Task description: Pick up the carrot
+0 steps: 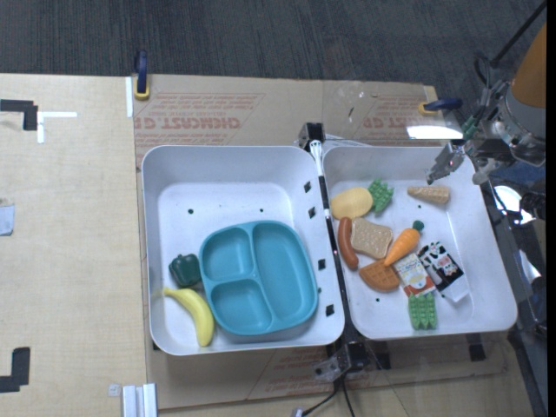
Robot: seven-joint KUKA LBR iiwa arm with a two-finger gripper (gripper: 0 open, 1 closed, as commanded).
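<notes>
The carrot (401, 245) is orange with a small green top. It lies slanted in the middle of the right bin (486, 233), between a slice of bread (372, 237) and a small milk carton (443, 269). My gripper (459, 171) hangs over the bin's far right corner, up and to the right of the carrot and well apart from it. Its fingers stand open with nothing between them. One fingertip (436, 172) is just above a pale wedge (430, 195).
The right bin also holds a yellow potato (351, 202), green leafy piece (380, 193), sausage (347, 242), orange half-round (380, 276), snack packet (412, 273) and green block (423, 311). The left bin (165, 181) holds a teal divided plate (258, 276), banana (196, 314) and green pepper (184, 270).
</notes>
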